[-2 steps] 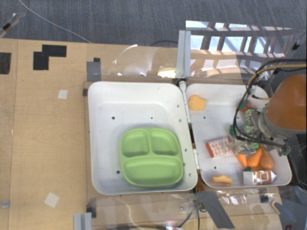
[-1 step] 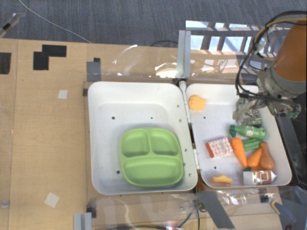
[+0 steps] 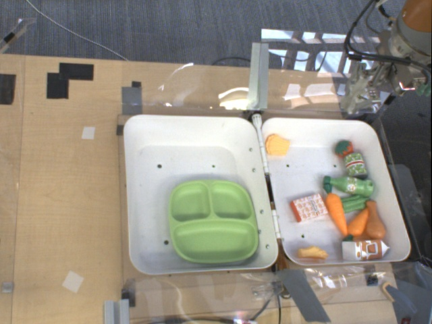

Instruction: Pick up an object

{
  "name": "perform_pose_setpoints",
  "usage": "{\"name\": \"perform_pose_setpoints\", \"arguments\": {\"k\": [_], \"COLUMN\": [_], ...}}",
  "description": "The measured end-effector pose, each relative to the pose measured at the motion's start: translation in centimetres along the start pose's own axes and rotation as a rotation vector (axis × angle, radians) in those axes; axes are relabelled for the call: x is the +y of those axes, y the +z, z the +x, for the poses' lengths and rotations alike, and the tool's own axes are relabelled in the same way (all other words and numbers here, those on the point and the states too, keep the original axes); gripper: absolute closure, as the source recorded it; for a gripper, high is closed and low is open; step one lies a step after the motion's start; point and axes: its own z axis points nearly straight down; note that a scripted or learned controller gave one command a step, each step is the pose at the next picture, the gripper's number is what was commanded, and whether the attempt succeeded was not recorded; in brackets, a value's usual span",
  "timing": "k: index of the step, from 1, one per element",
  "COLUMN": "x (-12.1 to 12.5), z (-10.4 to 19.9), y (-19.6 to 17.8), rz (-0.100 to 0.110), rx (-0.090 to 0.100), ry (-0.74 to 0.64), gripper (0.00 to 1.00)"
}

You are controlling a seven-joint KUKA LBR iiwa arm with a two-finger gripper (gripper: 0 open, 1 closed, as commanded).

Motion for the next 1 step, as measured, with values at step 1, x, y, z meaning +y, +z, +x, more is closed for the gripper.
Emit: {"name": "perform_pose_setpoints", "arguments": {"k": [1], "x": [0.08], "z": [-0.21], "y": [-1.3], "rz": [0.001], "rx": [-0.01], "ry": [-0.002], "gripper": [1.0]}}
